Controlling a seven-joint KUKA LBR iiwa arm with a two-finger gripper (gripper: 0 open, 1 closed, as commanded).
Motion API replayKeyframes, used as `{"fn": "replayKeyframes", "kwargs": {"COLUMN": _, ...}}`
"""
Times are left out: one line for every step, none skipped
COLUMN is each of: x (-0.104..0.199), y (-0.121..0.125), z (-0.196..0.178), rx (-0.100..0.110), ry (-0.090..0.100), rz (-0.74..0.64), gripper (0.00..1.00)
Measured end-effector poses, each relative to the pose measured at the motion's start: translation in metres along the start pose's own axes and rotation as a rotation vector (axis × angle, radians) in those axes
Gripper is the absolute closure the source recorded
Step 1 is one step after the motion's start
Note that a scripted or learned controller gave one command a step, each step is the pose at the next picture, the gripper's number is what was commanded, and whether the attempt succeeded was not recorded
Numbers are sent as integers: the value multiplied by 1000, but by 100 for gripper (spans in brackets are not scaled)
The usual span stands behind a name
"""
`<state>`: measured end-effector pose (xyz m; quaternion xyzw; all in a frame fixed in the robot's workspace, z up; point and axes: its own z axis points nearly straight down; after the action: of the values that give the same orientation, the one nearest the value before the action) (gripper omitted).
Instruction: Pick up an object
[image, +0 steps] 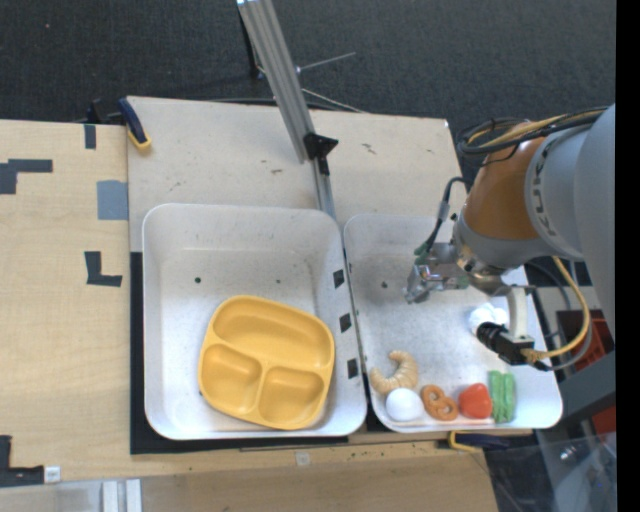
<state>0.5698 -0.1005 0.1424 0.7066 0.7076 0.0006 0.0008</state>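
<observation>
White and smooth, the egg (403, 404) is lying at the right bin's (385, 240) near edge beside the croissant (398, 372). I am hovering my pincer (420, 285) well apart; grip state I cannot tell. Probably light and slippery, best taken across its middle.

Two bins sit side by side on the bench: the left bin (165, 300) holds a divided tray (266, 361) toward its near side. Along the near edge of the right bin (375, 240) lie, left to right, a croissant (398, 372), an egg (404, 404), a pretzel (438, 401), a tomato (476, 400) and a bean pod (502, 395). The gripper (424, 283) hangs over that bin's far half
</observation>
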Motion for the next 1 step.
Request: {"fn": "replayKeyframes", "kwargs": {"x": 4, "y": -1, "z": -62, "rx": -3, "ry": 0, "rz": -1, "gripper": 100}}
